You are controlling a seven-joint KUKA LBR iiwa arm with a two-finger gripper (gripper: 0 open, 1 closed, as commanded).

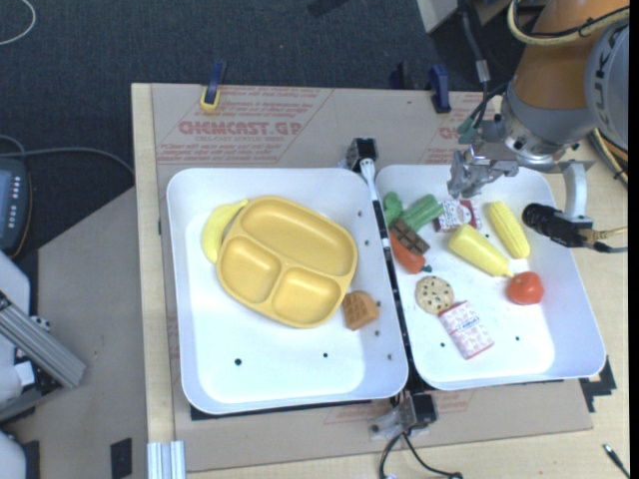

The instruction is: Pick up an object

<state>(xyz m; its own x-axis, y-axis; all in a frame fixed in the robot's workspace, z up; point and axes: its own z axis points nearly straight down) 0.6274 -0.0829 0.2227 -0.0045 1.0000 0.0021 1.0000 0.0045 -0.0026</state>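
Note:
My gripper hangs over the back of the right bin, just above a small red-and-white packet. Nothing shows as held. Close by lie a green vegetable, a yellow squash and a corn cob. Further forward are a red tomato, a chocolate-chip cookie, a larger red-and-white packet and a red-and-brown piece by the bin's left wall.
The left bin holds a yellow divided plate, a yellow piece tucked under its left edge and a brown chunk at its right. A black part juts over the right bin's right side. Clamps sit at the board's back edge.

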